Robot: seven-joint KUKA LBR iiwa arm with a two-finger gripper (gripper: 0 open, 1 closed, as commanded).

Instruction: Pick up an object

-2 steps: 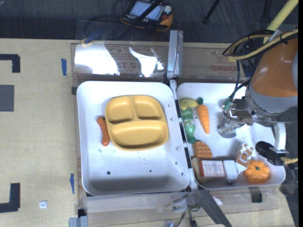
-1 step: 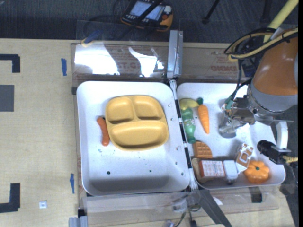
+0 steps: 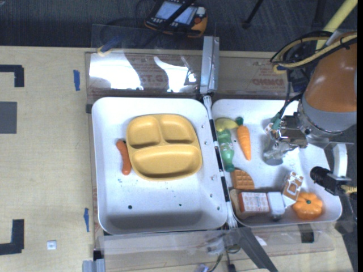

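Objects: several small items lie in the right bin [image 3: 258, 107], any of them a candidate for picking.
Carrot [image 3: 244, 141]: orange, green top, lying near the bin's left wall, tip toward the viewer.
Green bottle [image 3: 227, 151]: beside the carrot, along the divider, with a yellow piece [image 3: 224, 123] just behind it.
Waffle [image 3: 243, 179]: brown, in front of the bottle.
Carton [image 3: 260, 203]: brown and white, lying on its side at the front wall.
Pumpkin [image 3: 308, 205]: orange, front right corner, a small box [image 3: 293, 186] just behind it.
Hand [image 3: 274, 151]: low over the middle of the right bin, apart from the carrot; whether it is released or clenched cannot be told.
Left bin [image 3: 108, 197]: a yellow divided tray [image 3: 163, 146], a red-orange sausage [image 3: 123, 156] touching its left edge.
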